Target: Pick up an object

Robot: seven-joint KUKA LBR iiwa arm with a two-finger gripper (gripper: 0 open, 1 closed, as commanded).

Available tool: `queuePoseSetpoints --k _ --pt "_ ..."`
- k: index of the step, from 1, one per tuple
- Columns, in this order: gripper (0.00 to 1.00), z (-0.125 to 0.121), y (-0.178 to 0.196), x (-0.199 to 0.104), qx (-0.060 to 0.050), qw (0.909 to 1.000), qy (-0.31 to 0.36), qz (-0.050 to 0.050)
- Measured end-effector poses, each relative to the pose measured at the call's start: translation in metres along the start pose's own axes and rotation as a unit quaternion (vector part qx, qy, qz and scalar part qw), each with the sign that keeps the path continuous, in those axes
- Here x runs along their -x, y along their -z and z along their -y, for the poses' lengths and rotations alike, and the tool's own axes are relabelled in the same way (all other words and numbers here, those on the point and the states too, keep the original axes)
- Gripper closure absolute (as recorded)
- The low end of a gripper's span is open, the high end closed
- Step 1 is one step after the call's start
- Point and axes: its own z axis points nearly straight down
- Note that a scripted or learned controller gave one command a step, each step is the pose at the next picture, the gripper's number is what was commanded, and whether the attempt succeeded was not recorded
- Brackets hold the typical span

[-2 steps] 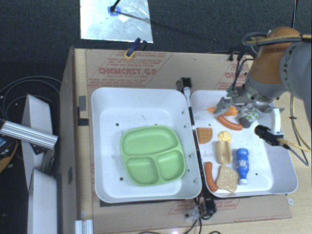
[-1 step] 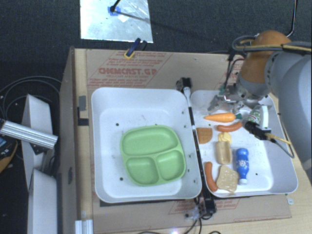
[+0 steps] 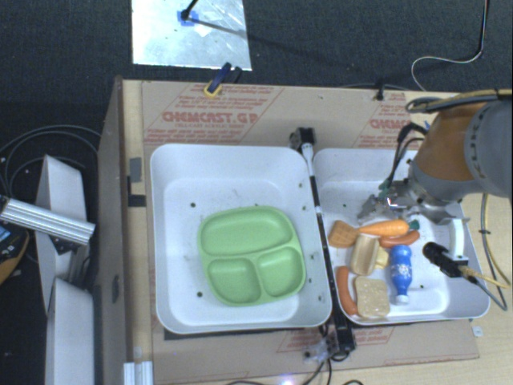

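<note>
Low in the right bin (image 3: 346, 175), with the gripper (image 3: 383, 206) just behind the orange carrot (image 3: 386, 228) and perhaps touching it. Too blurred there to tell whether open or closed; nothing seen held.

Crowded toward that bin's front: a tan cracker (image 3: 342, 233) left of the carrot, a pale block (image 3: 365, 253) just in front of it, a blue bottle (image 3: 400, 273), a reddish sausage (image 3: 345, 285) along the left wall, and a speckled slice (image 3: 372, 297) nearest the front rim. In the left bin (image 3: 184, 191), a green divided plate (image 3: 250, 253).

Judged to be the approach just ahead of a grasp. Best to take the carrot, as the nearest piece and seemingly the topmost. Centre over its thick middle and straddle it across the short width, not along the length. Descend straight, stop short of the bin floor, close firmly, then lift vertically to avoid dragging the red piece (image 3: 410, 237) lying against it. Keep clear of the bottle.
</note>
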Motion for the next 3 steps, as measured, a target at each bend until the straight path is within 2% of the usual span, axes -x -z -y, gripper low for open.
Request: queuePoseSetpoints --k 1,2,3 --pt "0.00 -0.035 0.071 0.060 0.003 1.0000 0.000 0.001" --pt "0.00 -0.052 -0.001 0.044 0.000 1.0000 0.002 -0.001" --pt "1.00 -0.054 0.012 0.045 0.002 1.0000 0.003 0.000"
